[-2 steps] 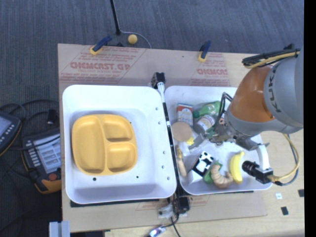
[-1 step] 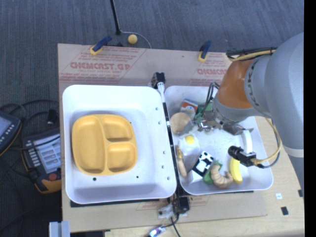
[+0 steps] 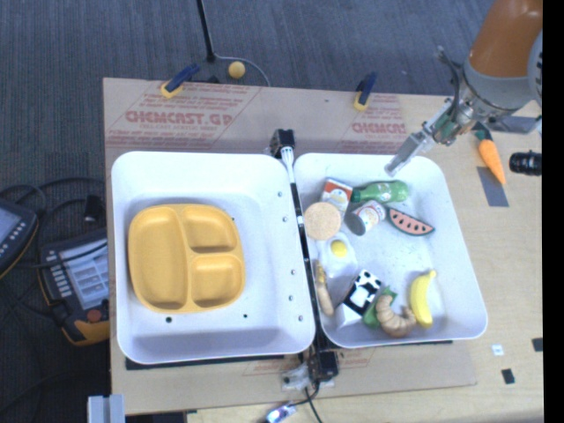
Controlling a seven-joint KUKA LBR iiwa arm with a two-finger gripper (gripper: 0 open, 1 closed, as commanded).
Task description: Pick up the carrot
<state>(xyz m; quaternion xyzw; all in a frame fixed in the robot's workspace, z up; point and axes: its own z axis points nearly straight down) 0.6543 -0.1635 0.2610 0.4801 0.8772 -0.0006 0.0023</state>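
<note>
The carrot (image 3: 490, 158) is small and orange with a green top. It lies just past the right bin's (image 3: 458, 236) far right corner, over the bare bench. My gripper (image 3: 407, 155) hangs from the grey wrist under the orange band and slants down to the left, over the right bin's far rim. It is well to the left of the carrot and not touching it. Nothing shows in the gripper.
The right bin holds a green cucumber (image 3: 381, 190), a watermelon slice (image 3: 410, 223), a can (image 3: 365, 217), a banana (image 3: 423, 298), a round biscuit (image 3: 322, 220) and several other toys. A yellow divided tray (image 3: 185, 256) sits in the left bin. Grey tape (image 3: 493, 188) lies near the carrot.
</note>
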